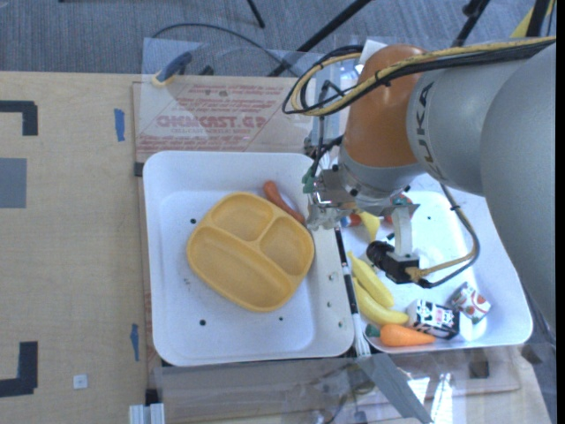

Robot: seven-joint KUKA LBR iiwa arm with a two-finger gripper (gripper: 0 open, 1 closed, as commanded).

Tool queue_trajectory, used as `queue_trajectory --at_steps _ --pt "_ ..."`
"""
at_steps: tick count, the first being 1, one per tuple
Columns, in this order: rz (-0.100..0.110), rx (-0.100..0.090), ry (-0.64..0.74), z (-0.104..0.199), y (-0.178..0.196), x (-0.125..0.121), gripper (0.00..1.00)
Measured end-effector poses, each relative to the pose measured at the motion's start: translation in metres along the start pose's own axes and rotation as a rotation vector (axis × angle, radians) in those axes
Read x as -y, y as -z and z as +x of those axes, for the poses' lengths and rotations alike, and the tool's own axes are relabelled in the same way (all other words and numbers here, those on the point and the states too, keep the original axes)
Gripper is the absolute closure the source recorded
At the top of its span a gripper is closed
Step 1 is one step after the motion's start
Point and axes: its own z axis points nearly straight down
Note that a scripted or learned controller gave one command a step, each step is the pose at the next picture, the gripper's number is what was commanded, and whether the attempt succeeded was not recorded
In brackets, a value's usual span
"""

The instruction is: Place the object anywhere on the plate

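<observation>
While the plate point(250, 251) lies bare in the left bin point(168, 263), nothing of the task shows as done; no object rests in any of its three compartments. Just beside the plate's upper right rim, on the bin floor, lies a slim orange-red sausage-like piece point(281, 200), its long axis running diagonally from upper left to lower right, its lower end tucked toward the divider between the bins; it may be touching the rim, though that is hard to tell. Further right, the arm's orange band and wrist hang over the inner edge of the right bin point(494, 307), and the end effector point(338, 208) sits low near that divider; whether its fingers are apart or together cannot be told, since the wrist covers them, and no object is seen held. In the right bin lie yellow bananas point(371, 291), long axes running roughly top to bottom with a slight lean; below them a carrot point(406, 335) lies nearly level, its tip toward the right; a small black-and-white packet point(435, 318) rests just beside it. By my reckoning the pick is not yet secured, so grasp, carry and release onto the plate all remain.
</observation>
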Motion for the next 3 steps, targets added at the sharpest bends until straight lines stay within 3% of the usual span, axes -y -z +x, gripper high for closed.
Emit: queue_trajectory --at_steps 1,2,3 --pt "-0.006 0.001 0.029 0.103 0.064 -0.03 1.0" --pt "-0.001 0.003 0.152 0.15 0.037 0.006 1.0" --pt "0.001 0.004 0.152 0.15 0.044 0.005 1.0"
